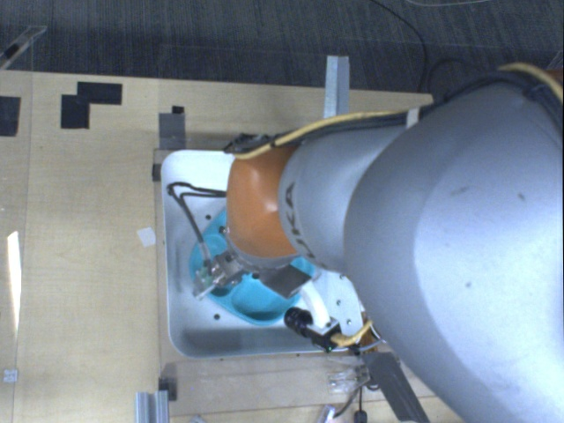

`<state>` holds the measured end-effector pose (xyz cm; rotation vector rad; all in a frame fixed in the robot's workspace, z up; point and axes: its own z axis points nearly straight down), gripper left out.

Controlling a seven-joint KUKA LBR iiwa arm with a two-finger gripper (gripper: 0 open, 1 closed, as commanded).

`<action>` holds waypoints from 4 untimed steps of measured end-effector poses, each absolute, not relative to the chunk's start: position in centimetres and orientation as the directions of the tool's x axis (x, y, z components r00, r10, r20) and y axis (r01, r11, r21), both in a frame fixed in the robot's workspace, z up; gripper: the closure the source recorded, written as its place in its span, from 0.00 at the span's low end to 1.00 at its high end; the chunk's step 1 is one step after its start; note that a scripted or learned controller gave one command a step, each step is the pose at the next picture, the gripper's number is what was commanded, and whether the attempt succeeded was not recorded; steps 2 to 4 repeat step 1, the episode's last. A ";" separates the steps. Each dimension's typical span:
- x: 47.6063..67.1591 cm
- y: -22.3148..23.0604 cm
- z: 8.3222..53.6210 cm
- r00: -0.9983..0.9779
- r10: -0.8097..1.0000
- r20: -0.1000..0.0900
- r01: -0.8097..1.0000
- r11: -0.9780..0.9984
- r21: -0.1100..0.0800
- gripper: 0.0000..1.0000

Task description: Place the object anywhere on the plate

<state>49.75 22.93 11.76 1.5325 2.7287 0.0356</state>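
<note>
A large grey arm (423, 236) with an orange band (257, 205) is reaching in from the right, covering most of a white bin (181, 324). Dark lettering is running down the arm beside the band, too foreshortened to read. A blue plate (251, 305) is lying in the bin beneath the wrist. The gripper (210, 276) is hanging over the plate's left edge; whether it is grasping anything cannot be told. The object cannot be made out.

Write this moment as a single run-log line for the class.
arm: over bin | plate: blue, in bin, partly hidden | gripper: low at plate's left edge | object: not identifiable
</note>
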 end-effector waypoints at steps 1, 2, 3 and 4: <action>49.3 23.1 11.9 -0.523 0.852 0.010 0.852 0.523 0.007 1.00; 49.3 23.1 11.9 -0.523 0.852 0.010 0.852 0.523 0.007 1.00; 49.3 23.1 11.9 -0.523 0.852 0.010 0.852 0.523 0.007 1.00; 49.3 23.1 11.9 -0.523 0.852 0.010 0.852 0.523 0.007 1.00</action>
